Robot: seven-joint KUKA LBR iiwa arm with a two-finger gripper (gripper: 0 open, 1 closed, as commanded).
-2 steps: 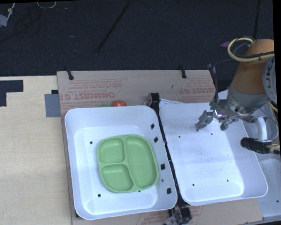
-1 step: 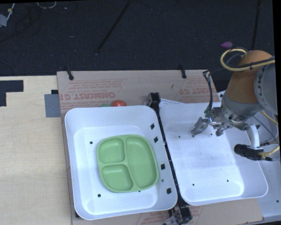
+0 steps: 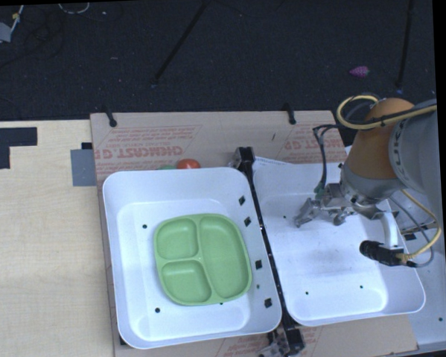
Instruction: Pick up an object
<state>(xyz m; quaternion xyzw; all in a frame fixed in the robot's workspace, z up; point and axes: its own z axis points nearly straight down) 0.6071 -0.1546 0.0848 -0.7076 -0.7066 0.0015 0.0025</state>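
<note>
A light green divided plate (image 3: 202, 258) with three compartments lies flat in the left bin (image 3: 128, 216). My gripper (image 3: 320, 216) hangs low over the upper middle of the right bin (image 3: 333, 280), well to the right of the plate. Its two metal fingers (image 3: 302, 214) are spread apart and nothing sits between them. The grey arm with its orange band (image 3: 374, 140) comes in from the right above the gripper.
A small red object (image 3: 187, 165) peeks out behind the left bin's far rim, on the cardboard. A black divider (image 3: 260, 239) runs between the bins. A black cable end (image 3: 380, 252) from the arm hangs over the right bin's right side.
</note>
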